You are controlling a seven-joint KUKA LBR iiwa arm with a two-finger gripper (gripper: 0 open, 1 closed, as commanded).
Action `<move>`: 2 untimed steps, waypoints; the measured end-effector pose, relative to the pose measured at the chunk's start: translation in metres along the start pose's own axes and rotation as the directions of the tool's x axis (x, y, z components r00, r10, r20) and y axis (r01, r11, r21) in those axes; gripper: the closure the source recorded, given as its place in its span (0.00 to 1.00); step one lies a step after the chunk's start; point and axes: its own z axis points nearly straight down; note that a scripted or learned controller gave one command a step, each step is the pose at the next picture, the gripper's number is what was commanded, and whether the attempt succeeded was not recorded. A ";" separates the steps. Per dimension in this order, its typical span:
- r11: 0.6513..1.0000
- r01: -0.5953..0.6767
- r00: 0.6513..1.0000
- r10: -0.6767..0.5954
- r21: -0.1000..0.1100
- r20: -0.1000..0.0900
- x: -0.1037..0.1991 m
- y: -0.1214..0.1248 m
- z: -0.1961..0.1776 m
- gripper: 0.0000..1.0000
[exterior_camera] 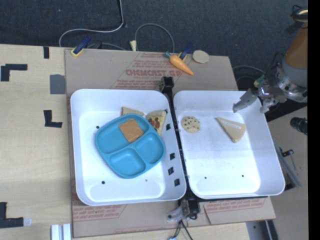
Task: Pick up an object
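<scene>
In the right bin [225, 174] lie a round chocolate-chip cookie [190, 124] near the left wall and a pale wedge of cheese [231, 129] to its right. My gripper [253, 105] hangs over the bin's upper right corner, above and to the right of the wedge and apart from it. Its fingers [243, 104] stand open with nothing between them. The left bin [85, 134] holds a blue divided plate [131, 151] with a square of toast [131, 130] on it. A pizza slice [157, 120] and a piece of bread [130, 112] sit at the plate's far edge.
Both bins rest on a cardboard sheet [120, 69]. A toy carrot [180, 64] and a beige disc [201, 57] lie on it behind the bins. Cables [120, 14] run across the dark floor at the back. A black clip [167, 84] joins the bins.
</scene>
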 end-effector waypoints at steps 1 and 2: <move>1.000 -0.002 1.000 0.002 -0.003 0.005 -0.022 -0.007 0.165 0.00; 1.000 0.005 1.000 -0.005 -0.007 0.004 0.040 0.041 0.157 0.00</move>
